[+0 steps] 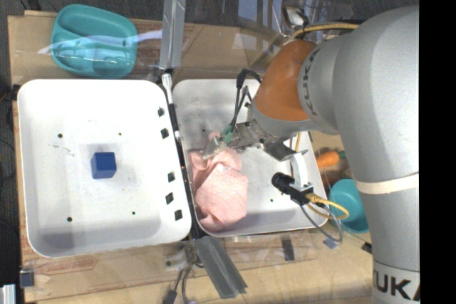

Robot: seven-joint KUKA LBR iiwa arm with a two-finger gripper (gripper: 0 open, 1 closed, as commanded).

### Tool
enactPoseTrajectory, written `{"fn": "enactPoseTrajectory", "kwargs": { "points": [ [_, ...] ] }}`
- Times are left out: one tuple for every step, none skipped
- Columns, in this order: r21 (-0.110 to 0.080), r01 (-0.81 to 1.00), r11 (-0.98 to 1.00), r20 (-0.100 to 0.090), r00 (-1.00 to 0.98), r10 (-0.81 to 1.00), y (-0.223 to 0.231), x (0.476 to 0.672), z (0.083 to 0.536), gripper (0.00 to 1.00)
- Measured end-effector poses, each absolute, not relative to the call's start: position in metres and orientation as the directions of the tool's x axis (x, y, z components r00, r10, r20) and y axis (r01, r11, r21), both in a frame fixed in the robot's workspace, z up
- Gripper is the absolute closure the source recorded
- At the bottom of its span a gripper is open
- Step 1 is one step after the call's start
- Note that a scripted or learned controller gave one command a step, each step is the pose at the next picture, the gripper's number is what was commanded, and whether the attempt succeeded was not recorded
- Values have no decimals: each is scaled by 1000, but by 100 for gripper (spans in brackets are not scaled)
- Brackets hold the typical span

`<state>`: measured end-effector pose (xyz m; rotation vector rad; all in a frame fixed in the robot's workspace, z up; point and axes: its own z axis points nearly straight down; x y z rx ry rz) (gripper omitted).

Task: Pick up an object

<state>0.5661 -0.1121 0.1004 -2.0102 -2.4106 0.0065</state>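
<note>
The pink cloth (219, 185) lies directly under the gripper (226, 141), long axis running away from it; its grasp I cannot tell.

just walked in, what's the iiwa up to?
The arm is reaching into the right bin, with its gripper down at the top edge of a crumpled pink cloth. Whether it has a grip on the cloth is not visible. A blue cube sits alone in the left bin.
</note>
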Motion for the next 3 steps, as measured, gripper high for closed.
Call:
{"fn": "enactPoseTrajectory", "kwargs": {
  "points": [
    [-2, 983, 184, 1, -184, 983, -113, 615, 91, 0],
    [-4, 982, 189, 2, -189, 982, -112, 615, 100, 100],
    [-1, 995, 101, 0, -101, 995, -61, 657, 192, 100]
  ]
}}
